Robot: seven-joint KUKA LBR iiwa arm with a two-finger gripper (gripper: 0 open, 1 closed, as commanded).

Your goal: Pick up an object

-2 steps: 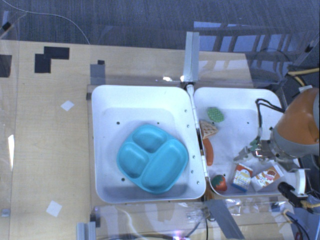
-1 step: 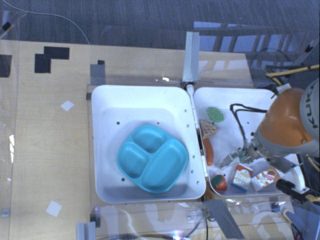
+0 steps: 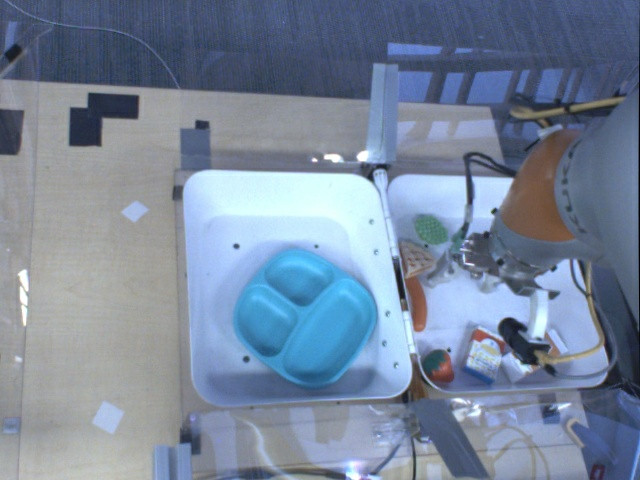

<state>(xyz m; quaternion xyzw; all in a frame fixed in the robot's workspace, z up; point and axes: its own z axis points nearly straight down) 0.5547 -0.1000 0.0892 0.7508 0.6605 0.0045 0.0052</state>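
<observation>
My arm low in right bin (image 3: 480,190), jaws (image 3: 478,265) state: cannot tell. Orange sausage (image 3: 418,303), green disc (image 3: 431,229) untouched nearby. I judge pick not yet done.

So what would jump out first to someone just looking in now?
The blue divided plate lying alone in the left bin. Then the grey arm with its orange band, reaching over the right bin, where small items cluster: a green disc, a red-and-green fruit, a small carton.
</observation>
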